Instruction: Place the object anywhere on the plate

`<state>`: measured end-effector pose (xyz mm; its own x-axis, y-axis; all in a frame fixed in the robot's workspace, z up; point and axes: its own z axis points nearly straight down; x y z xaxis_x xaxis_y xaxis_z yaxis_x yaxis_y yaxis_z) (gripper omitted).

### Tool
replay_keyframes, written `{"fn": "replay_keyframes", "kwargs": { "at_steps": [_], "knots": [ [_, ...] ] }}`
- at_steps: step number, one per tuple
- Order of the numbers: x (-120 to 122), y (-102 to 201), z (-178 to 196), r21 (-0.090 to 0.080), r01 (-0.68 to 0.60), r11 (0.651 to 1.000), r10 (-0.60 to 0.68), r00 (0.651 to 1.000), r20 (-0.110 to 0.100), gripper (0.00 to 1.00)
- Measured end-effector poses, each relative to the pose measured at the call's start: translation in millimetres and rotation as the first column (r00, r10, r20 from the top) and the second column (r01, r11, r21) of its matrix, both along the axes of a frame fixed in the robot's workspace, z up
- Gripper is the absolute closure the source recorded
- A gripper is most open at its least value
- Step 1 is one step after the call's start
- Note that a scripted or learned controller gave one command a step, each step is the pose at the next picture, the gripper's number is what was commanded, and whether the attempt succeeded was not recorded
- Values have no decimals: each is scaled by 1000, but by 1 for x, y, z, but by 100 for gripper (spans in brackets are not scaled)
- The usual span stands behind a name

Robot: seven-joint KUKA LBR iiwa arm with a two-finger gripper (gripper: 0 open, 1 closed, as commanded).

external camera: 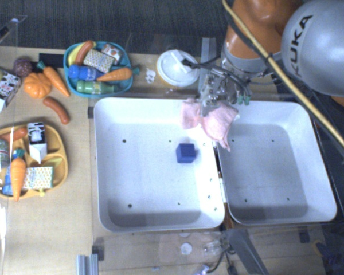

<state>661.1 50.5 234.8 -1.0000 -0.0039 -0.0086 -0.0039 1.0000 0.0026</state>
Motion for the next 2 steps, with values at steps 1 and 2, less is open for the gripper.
{"fn": "replay_keyframes", "kwargs": {
  "at_steps": [1, 2],
  "knots": [
    [-6, 49, -8, 0, 2, 1000, -2, 1000, -2, 100],
    [-2, 102, -7, 1, 1, 1000, -1, 1000, 0, 100]
  ]
}}
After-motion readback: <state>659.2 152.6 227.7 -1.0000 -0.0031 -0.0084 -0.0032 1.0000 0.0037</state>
